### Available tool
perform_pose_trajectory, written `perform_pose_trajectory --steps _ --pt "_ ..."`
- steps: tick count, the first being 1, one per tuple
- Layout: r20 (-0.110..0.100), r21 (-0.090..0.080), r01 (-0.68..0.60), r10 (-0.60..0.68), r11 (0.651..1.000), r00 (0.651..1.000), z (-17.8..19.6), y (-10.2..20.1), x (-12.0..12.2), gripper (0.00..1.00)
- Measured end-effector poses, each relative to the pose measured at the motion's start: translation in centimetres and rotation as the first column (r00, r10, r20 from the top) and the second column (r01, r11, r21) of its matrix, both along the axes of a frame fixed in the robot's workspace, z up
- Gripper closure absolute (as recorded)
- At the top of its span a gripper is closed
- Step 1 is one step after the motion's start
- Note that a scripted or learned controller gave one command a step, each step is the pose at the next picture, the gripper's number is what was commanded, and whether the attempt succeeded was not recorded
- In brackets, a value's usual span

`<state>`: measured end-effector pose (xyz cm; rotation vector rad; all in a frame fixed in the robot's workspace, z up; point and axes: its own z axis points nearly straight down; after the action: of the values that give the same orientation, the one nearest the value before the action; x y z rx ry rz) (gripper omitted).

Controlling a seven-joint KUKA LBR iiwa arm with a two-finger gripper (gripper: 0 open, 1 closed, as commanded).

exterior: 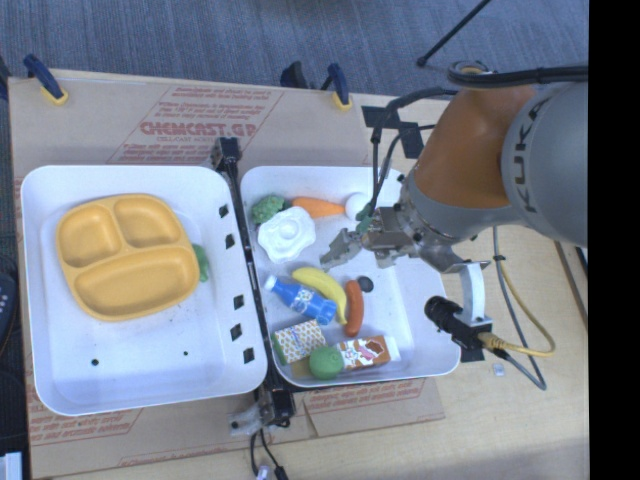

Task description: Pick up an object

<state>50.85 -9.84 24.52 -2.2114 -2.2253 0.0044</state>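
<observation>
While the pincer (343, 249) hangs with fingers apart, gripping nothing, over the right bin (425, 353), a banana (322, 286) lies below; the left bin (40, 348) holds a yellow tray (125, 255).

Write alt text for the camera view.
A grey and orange robot arm reaches in from the right, its pincer above the right bin of toy food, near a banana and a blue bottle. The left bin holds a yellow divided tray.
</observation>
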Motion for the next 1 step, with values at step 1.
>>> perform_pose_trajectory --steps 1 --pt "0.000 0.002 -0.289 0.289 0.957 0.957 -10.34 -3.79 0.81 0.00"
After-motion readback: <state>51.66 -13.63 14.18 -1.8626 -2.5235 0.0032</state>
